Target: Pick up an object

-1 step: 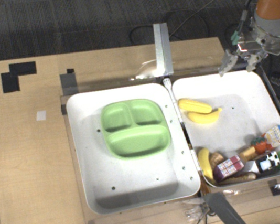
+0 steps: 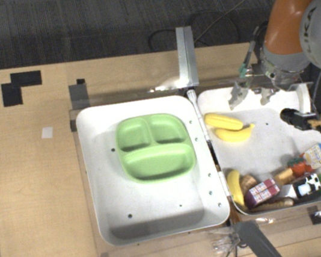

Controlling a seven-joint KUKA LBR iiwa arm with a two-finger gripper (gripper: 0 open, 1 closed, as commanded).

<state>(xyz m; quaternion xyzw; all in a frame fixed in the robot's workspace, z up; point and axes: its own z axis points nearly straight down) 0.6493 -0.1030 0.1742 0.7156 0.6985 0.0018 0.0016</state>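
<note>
The gripper point(image 2: 250, 95) hovers over the right bin point(image 2: 271, 136), fingers point(image 2: 236, 99) open and gripping nothing, near the banana point(image 2: 228, 127).

You're looking at a pale wooden bench point(image 2: 31, 195) with black patches near its far left corner. Two shallow white bins sit directly on it, side by side and touching: the left bin point(image 2: 110, 212) and the right bin point(image 2: 271, 136), with a metal post point(image 2: 187, 56) standing behind their seam
</note>
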